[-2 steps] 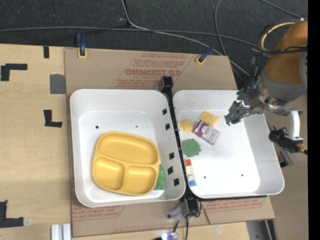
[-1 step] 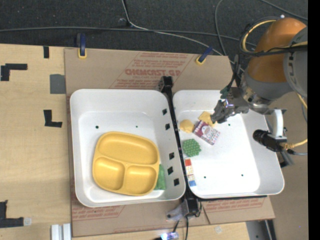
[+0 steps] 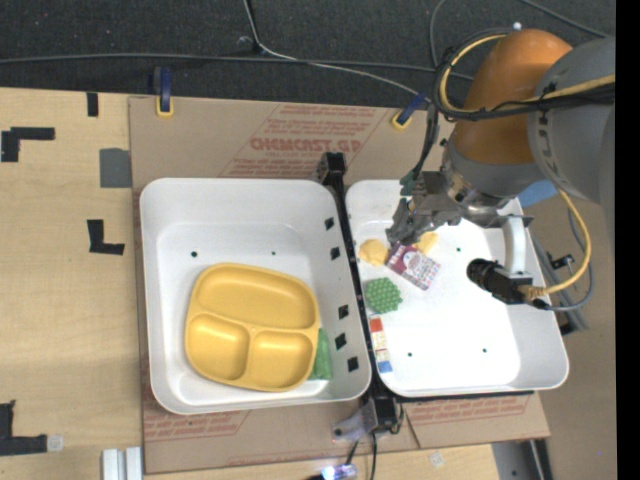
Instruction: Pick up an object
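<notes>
Gripper (image 3: 408, 230) hung low in the right bin (image 3: 520, 363), just over the packet (image 3: 413, 265); grip state couldn't be told. Best to center on the packet, clear of the yellow piece (image 3: 372, 253), before closing.

A yellow three-compartment plastic tray (image 3: 252, 326) lies in the left white bin (image 3: 165, 208), a green item (image 3: 322, 355) wedged at its right edge. In the right white bin (image 3: 520, 358), a green studded ball (image 3: 381, 294) sits near the dividing wall, a maroon printed packet (image 3: 413, 265) just behind and to its right, a pale yellow piece (image 3: 372, 253) behind it.
</notes>
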### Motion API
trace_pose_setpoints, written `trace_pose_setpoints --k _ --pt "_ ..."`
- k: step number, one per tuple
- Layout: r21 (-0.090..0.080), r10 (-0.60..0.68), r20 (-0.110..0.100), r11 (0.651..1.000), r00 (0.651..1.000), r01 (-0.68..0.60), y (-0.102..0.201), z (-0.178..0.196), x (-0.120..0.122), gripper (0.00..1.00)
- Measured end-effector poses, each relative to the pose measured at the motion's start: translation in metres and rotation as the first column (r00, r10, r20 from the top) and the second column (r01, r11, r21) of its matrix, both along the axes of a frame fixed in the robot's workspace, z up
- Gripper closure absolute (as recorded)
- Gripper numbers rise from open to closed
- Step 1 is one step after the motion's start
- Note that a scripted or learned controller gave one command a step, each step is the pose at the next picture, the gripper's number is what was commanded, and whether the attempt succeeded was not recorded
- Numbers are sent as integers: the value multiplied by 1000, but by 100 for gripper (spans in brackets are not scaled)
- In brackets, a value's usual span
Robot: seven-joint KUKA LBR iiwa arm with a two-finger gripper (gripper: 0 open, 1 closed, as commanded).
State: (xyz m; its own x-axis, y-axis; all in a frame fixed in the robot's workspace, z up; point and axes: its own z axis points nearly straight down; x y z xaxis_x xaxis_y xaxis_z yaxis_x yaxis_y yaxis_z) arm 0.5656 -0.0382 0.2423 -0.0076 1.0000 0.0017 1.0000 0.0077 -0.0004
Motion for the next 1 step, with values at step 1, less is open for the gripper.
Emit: trace_pose_setpoints --k 1 --pt "0 0 -1 1000 1000 0 55 5 -8 100"
